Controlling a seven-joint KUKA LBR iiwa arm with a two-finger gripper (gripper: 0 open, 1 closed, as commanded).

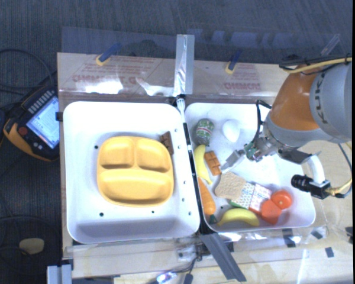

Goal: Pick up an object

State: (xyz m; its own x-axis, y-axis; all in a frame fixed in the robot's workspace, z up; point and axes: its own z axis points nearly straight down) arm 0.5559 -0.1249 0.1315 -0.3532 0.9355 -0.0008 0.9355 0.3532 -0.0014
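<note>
Right now your gripper point(225, 163) hangs in the right bin point(296, 176); you cannot tell its spread. Just at its 6 o'clock lies the cracker point(229, 186), tilted. At 9 o'clock, a banana point(200, 163) runs 12-to-6. The left bin point(77, 176) holds a yellow tray point(135, 170).

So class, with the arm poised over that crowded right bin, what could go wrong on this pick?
1. The end effector hangs where the cracker, orange block and banana sit packed together, so it may nudge or catch the wrong one.
2. The carrot lies against the bin wall, leaving little room to close on it.
</note>
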